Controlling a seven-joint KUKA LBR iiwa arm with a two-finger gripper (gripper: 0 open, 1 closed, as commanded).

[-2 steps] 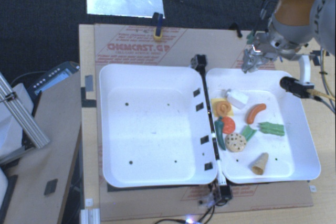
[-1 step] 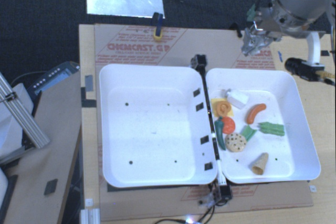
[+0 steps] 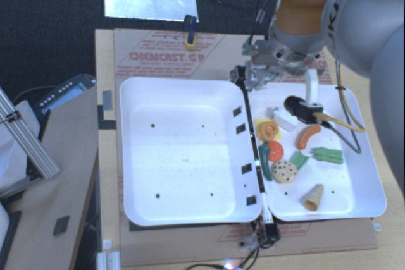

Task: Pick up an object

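Observation:
The right bin [image 3: 354, 196] holds several small toy foods. Among them are an orange-red sausage [image 3: 309, 136], a yellow-orange swirl [image 3: 269, 131], a red tomato [image 3: 276, 150], a speckled cookie [image 3: 284, 171], a green bumpy piece [image 3: 327, 155] and a tan ice cream cone [image 3: 312, 196]. A dark green piece [image 3: 264, 165] lies against the divider beside the cookie. My gripper [image 3: 254, 79] hangs over the far left corner of the right bin, apart from the toys, which lie nearer the front.
The left bin [image 3: 183, 136] sits beside the right one, with black clips [image 3: 240, 129] along the shared rim. A yellow and blue clamp [image 3: 190, 31] stands on the cardboard behind the bins. The arm's large body covers the far right side.

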